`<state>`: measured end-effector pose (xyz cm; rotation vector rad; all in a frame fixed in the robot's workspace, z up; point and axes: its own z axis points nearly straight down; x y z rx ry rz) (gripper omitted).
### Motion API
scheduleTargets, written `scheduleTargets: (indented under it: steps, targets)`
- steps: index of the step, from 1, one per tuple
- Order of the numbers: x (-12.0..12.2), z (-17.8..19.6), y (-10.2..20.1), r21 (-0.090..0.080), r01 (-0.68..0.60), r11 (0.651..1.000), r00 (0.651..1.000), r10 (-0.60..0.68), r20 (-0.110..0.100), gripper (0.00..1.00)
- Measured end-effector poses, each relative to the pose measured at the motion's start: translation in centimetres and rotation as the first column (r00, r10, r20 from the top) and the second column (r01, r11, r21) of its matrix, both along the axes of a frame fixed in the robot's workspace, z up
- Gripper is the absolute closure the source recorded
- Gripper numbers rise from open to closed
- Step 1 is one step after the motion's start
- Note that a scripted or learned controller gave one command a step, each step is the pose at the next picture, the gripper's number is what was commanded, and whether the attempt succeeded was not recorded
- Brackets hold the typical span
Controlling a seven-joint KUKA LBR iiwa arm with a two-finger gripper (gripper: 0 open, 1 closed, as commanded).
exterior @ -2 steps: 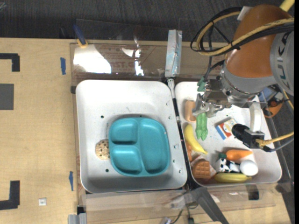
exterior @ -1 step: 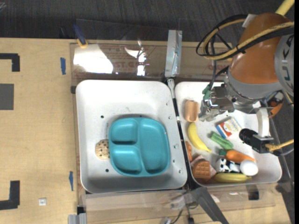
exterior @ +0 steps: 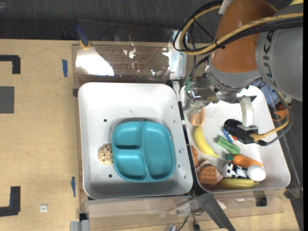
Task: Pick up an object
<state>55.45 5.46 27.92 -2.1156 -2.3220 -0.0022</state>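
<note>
My gripper (exterior: 194, 101) hangs low over the far left corner of the right bin (exterior: 219, 113), under the grey and orange wrist. A small peach-coloured piece (exterior: 198, 116) sits right beneath it; whether it is gripped cannot be made out. In the same bin lie a yellow banana (exterior: 203, 142), a green item (exterior: 224, 144), an orange carrot (exterior: 243, 161), a brown waffle (exterior: 208, 173), a black-and-white cow toy (exterior: 234, 170), a white egg (exterior: 256, 173) and a second banana (exterior: 238, 182) along the near wall.
The left bin (exterior: 125, 102) holds a teal divided plate (exterior: 143, 149) with a speckled cookie (exterior: 105, 153) against its left side. A clear plastic sheet (exterior: 127, 61) lies behind that bin. The wall between the bins runs just left of the gripper.
</note>
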Motion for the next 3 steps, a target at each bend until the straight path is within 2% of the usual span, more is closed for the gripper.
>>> scheduleTargets:
  steps: [1,2,3]
  targets:
    - [0.0,0.0,-0.2,-0.002,0.003,1.000,1.000,-0.003,0.000,0.00]
    - [-7.0,-9.8,-2.4,-0.004,0.085,0.996,0.996,-0.085,-0.010,0.00]
    - [-7.5,-9.5,-6.9,-0.001,0.023,1.000,1.000,-0.023,-0.003,0.00]
